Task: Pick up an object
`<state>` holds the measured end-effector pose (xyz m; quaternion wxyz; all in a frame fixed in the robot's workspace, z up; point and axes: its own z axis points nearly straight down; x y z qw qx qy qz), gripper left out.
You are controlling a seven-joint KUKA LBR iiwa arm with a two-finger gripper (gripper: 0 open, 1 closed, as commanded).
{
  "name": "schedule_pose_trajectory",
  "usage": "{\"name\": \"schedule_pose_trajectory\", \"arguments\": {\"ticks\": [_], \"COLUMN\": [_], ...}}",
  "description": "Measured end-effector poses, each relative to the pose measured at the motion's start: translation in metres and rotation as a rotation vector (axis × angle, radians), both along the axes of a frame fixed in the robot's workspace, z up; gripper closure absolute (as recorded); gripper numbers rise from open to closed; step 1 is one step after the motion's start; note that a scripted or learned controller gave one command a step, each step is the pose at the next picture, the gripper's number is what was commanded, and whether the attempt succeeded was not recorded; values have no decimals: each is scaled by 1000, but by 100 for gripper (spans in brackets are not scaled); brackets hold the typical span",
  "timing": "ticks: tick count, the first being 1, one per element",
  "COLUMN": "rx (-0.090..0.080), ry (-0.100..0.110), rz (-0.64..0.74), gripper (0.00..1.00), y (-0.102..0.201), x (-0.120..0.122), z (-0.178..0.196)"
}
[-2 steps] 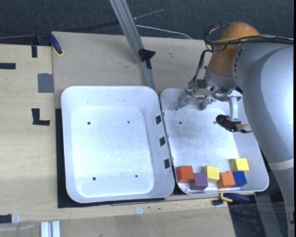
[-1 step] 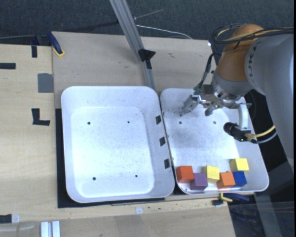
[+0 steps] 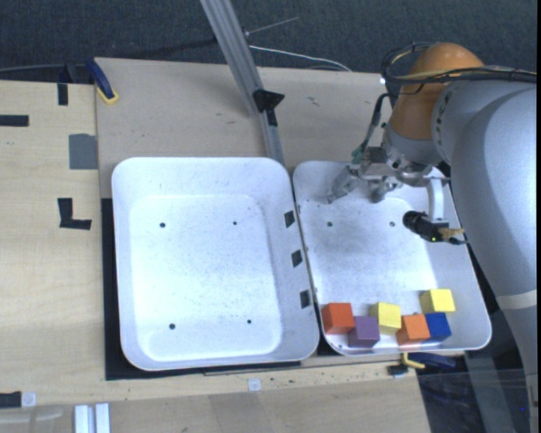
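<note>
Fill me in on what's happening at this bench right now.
A grey robot arm reaches in from the right over the right bin, its pincer near that bin's far edge. Nothing is seen between its fingers. The small blocks sit clustered at the bin's near edge, apart from the pincer: two orange, two yellow, a purple and a blue. Nothing has been picked up yet.

Premises: a robotics laboratory test station. Evidence: a pale wooden tabletop (image 3: 189, 106) marked with black tape pieces (image 3: 70, 213), two shallow white bins (image 3: 126, 188) set side by side, an aluminium profile post (image 3: 230, 34) rising at a slant, loose cabling (image 3: 307, 59) over dark carpet (image 3: 90, 12), and a grey industrial arm (image 3: 496, 161) with orange band.
</note>
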<state>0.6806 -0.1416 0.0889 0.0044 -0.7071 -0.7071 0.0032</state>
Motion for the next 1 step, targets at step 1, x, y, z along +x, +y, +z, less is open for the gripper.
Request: {"name": "schedule_pose_trajectory", "arguments": {"ticks": [1], "rx": [-5], "ry": [-6], "rz": [-7], "gripper": [0], "y": [-64], "x": [-62], "z": [3]}}
